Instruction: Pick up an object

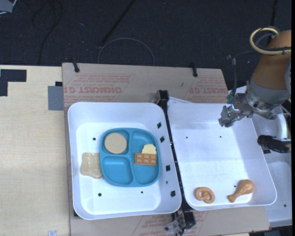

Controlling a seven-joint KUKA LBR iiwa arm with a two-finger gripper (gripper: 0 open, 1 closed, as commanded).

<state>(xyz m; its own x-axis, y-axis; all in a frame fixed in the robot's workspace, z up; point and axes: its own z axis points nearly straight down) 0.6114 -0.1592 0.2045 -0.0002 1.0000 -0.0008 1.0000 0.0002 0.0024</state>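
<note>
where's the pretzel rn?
The pretzel lies in the right bin, near its front edge in the camera view, just left of the drumstick and apart from it.

Blue tray (119, 173) (yellow wedge (149, 149)), white bins (83, 117), tan pretzel (204, 195)

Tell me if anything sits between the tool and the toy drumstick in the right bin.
Nothing visible does. The tool hangs over the far right part of the shallow white right bin, and the tan plastic toy drumstick lies near its front edge, with bare floor between. The brown toy pretzel lies off to the drumstick's left.
</note>
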